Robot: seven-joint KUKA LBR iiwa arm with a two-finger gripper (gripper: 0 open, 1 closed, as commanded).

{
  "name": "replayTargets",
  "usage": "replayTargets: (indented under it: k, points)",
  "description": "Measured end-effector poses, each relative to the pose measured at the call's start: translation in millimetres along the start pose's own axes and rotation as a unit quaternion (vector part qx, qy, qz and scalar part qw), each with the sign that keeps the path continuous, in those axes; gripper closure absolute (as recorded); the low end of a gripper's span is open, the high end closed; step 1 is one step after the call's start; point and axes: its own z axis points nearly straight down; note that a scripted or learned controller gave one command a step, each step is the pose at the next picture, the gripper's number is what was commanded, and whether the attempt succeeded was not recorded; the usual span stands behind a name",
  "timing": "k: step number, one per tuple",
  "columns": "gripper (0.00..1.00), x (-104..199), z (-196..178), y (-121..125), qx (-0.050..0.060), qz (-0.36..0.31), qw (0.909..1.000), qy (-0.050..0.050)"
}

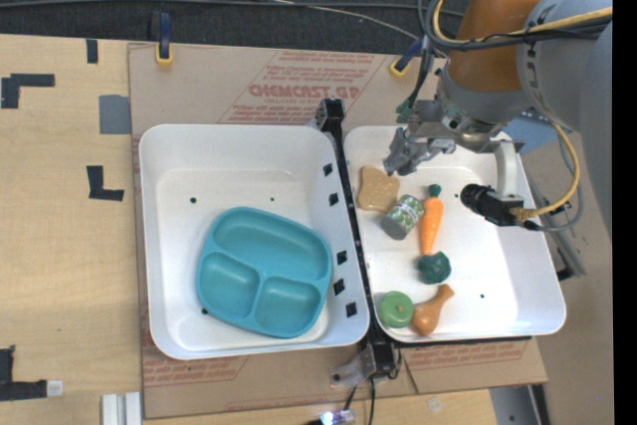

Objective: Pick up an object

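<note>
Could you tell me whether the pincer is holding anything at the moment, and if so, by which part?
Nothing shows between its fingers. The pincer hangs just above the tan bread slice in the right bin, without gripping it.

gripper [403, 157] hovers just above tan bread slice [376, 188] in right bin [518, 309]; grey can [402, 216] and carrot [430, 224] right of bread; blue tray [263, 271] in left bin [169, 214].

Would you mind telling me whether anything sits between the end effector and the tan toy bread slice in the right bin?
Nothing visible does. The end effector hangs just above the tan bread slice, at its upper right; the small can lies against the slice's far, lower-right side.
</note>
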Motion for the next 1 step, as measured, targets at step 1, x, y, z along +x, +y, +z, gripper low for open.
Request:
replayTargets:
  k: [1]
  points:
    - [1.0,57.2,3.2,-9.4,0.0,-0.001,1.0,0.0]
